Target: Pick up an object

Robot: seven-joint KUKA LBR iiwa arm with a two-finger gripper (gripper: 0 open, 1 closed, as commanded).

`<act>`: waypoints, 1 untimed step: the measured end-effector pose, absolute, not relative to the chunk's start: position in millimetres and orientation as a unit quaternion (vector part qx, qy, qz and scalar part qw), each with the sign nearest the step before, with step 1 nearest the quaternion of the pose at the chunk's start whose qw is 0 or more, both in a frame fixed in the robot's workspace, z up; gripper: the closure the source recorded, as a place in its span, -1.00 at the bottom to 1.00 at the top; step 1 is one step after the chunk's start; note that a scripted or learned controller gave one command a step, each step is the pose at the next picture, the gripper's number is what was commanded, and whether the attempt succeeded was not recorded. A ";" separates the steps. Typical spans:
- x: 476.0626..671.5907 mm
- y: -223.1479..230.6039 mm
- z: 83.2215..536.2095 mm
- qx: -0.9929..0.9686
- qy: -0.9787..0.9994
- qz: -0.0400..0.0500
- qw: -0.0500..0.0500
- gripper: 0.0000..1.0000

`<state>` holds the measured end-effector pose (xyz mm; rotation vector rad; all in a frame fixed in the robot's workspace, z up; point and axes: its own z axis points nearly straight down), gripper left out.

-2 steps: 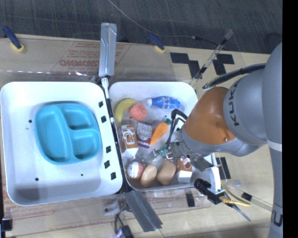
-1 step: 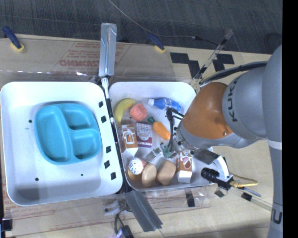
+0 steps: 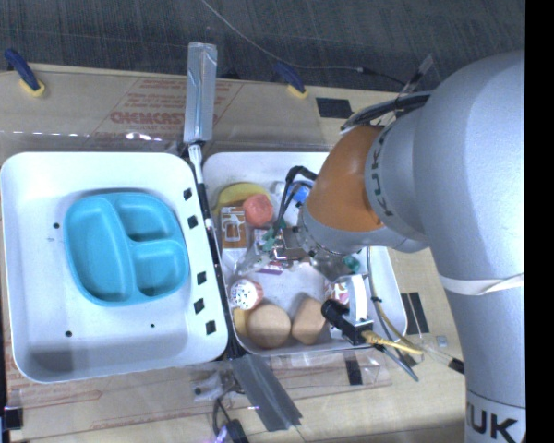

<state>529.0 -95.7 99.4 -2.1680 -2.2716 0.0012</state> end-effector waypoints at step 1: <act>528.8 -96.7 108.9 -0.690 -0.724 0.001 0.001 1.00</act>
